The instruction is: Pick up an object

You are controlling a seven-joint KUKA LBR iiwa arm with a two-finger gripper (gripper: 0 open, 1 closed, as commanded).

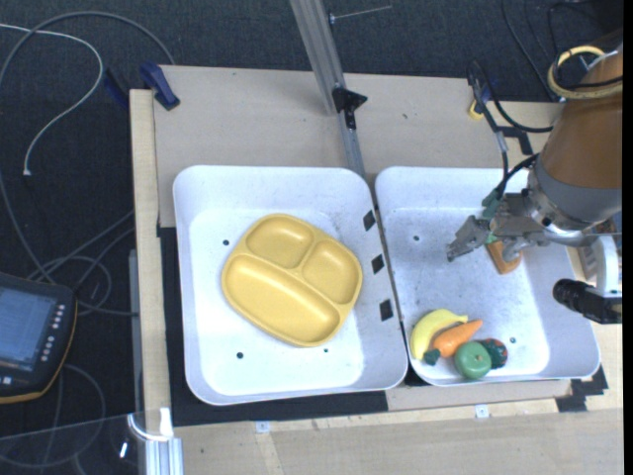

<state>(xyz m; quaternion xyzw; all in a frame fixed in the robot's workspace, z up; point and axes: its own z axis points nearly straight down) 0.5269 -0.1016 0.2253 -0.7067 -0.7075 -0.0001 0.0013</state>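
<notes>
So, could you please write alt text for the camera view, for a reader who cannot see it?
A grey robot arm's gripper hangs over the right white bin, above a toy banana, carrot and green fruit clustered at its near edge. The left white bin holds a yellow divided plate.

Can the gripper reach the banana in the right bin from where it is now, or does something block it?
Probably yes. The gripper hangs over bare bin floor above the banana, nothing between them. The carrot lies against the banana.
</notes>
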